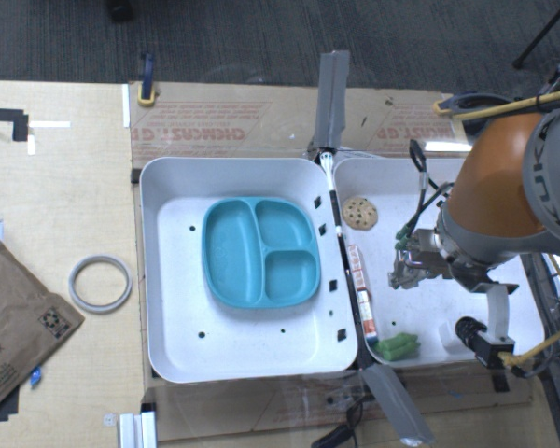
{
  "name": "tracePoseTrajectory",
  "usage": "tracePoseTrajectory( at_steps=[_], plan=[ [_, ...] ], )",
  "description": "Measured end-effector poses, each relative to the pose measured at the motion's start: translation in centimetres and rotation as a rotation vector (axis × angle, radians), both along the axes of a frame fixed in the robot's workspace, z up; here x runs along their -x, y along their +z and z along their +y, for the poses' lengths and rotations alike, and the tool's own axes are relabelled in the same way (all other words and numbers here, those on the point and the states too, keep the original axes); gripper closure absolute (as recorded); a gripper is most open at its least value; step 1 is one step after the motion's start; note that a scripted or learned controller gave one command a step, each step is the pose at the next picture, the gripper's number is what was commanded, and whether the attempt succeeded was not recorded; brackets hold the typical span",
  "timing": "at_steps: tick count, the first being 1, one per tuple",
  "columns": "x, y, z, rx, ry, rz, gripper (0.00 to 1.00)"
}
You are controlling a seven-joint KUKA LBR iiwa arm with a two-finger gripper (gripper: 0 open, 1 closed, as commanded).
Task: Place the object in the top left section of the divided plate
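Now | left bin (159,250): divided plate (260,251) | right bin (429,348): cookie (359,213) | end effector (406,273): grip unclear

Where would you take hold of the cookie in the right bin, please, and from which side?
Probably straight from above, fingers spanning the rim of the cookie. It lies flat and round on the floor of the right bin, so no edge direction is favoured; the bin's left wall is close, so I would place the fingers parallel to it.
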State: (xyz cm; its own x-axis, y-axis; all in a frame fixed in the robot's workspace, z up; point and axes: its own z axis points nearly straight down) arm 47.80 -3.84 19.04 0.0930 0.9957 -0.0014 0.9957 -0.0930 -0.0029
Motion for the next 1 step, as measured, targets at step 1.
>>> tracePoseTrajectory(
  at_steps=[1],
  plan=[
    [0.00, 1.40, -0.90, 0.000, 0.043, -0.002, 1.00]
  ],
)
